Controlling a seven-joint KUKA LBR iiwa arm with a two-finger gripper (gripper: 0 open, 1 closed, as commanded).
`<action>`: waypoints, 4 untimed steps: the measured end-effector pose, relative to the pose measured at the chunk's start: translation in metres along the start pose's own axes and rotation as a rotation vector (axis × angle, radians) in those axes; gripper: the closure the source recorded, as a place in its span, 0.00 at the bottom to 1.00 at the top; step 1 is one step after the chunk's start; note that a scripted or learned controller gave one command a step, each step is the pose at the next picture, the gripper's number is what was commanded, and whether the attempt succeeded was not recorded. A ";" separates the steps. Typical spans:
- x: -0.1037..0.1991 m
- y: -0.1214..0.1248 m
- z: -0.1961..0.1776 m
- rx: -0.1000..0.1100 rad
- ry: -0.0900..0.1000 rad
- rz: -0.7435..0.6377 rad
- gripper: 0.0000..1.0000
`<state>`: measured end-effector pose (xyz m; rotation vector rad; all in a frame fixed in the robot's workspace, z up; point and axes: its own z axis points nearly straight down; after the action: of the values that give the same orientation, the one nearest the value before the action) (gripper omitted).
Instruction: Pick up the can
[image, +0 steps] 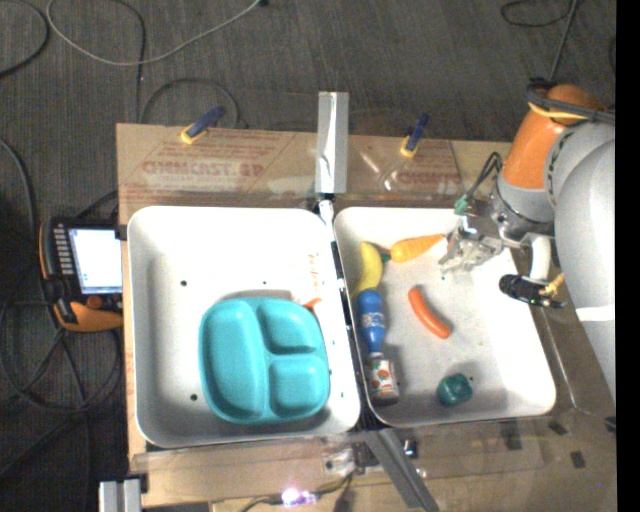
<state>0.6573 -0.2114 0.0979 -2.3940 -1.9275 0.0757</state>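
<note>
at the front left corner of the right bin (520, 395), the can (382, 378) lies close against the wall that divides the two bins. it is small, with a white label carrying red and dark markings (too small to read) and a dull metal end toward the near rim. just behind it, in line along the same wall, lies a blue bottle (371, 318) with a pale label, and behind that a yellow fruit (369, 264). an orange carrot (417, 245) lies toward the bin's back, a red-orange sausage-shaped piece (430, 311) sits near the middle, and a dark green round object (455, 389) rests near the front, to the right of the can and apart from it. the gripper (462, 255) hangs over the back right part of this bin, just right of the carrot and well apart from the can; whether its jaws are open or closed cannot be told, and nothing shows between them. in the left bin (160, 260) rests a turquoise divided plate (265, 360). both bins sit on the worktop (250, 170).
</note>
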 end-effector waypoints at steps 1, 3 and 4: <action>0.003 0.000 -0.122 -0.084 -0.003 0.112 1.00; 0.004 0.012 -0.012 -0.084 0.005 0.122 0.00; 0.002 -0.018 0.006 -0.098 0.010 0.106 0.00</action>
<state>0.6398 -0.2059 0.0929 -2.5528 -1.8404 -0.0264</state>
